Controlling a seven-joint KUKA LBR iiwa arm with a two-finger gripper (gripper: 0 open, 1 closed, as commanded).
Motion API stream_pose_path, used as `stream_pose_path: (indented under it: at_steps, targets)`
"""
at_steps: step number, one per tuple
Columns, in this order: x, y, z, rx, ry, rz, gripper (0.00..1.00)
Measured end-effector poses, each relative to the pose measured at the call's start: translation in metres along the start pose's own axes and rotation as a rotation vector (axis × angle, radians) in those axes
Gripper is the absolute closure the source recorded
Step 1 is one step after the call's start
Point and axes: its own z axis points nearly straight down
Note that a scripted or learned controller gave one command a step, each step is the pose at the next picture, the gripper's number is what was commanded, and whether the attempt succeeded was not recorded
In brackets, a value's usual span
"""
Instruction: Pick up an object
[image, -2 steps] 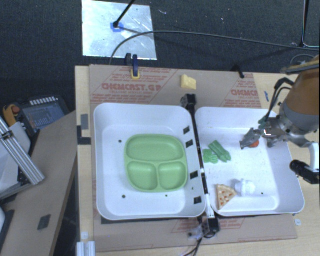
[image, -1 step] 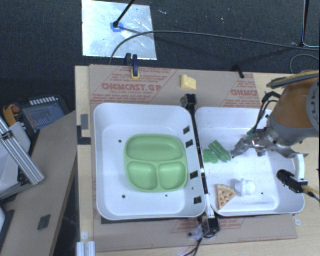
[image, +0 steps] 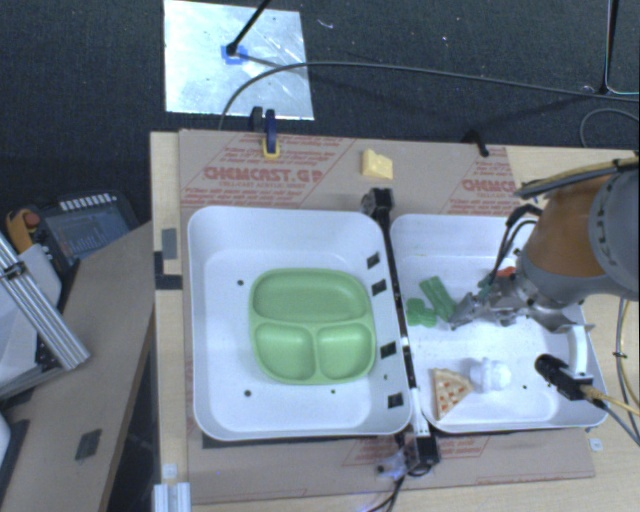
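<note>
My claw (image: 458, 316) hangs low in the right bin (image: 560, 415), tips by the green pieces (image: 432, 298); I can't tell its state. Nothing looks lifted, so the pick remains.

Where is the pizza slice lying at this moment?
The pizza slice lies in the right bin, near its front-left corner, just left of a small white object.

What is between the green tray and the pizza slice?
In the camera view, the bins' rims with black clips lie between the green tray and the pizza slice.
</note>
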Motion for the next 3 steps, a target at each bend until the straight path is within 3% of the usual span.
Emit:
stream_pose_path:
  at_steps: [1,3]
  targets:
    - [-0.001,0.001,-0.014,-0.006,-0.002,0.000,1.00]
    - [0.002,0.009,-0.111,-0.010,-0.003,-0.003,1.00]
